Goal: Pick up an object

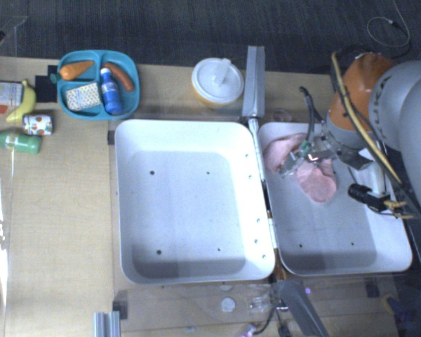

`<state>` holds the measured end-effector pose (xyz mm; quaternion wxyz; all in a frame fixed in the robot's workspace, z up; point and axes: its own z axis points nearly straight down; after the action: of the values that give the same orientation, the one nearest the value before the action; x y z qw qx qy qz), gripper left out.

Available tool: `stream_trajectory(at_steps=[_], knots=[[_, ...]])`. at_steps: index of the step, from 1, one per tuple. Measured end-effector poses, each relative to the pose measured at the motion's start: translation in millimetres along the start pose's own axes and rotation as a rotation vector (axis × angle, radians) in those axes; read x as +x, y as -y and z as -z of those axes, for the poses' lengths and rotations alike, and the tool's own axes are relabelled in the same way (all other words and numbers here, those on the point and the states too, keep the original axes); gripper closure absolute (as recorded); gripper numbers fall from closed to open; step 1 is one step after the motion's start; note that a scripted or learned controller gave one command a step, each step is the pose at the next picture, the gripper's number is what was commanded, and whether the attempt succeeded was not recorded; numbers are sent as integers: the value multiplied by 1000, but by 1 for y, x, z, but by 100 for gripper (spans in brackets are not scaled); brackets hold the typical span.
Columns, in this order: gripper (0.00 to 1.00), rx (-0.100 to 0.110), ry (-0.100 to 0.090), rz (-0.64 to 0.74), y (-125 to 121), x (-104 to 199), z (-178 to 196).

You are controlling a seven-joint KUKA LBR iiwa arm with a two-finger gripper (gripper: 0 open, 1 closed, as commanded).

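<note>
Bench seen from above, with two shallow white bins side by side: my grey arm with its orange band reaches in from the right, and my two-finger gripper (303,157) sits low in the right-hand white bin (351,248), near its far left corner. Soft pink lumpy objects (318,183) lie there, touching or just beside my gripper; whether it grips anything, I cannot tell. To the left sits the larger left-hand white bin (189,202).
</note>
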<state>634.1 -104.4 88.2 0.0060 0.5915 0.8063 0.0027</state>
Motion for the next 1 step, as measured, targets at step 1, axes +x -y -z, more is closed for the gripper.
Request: stream_trajectory(at_steps=[1], knots=[[0,8,-4,-89,-42,19,96]])
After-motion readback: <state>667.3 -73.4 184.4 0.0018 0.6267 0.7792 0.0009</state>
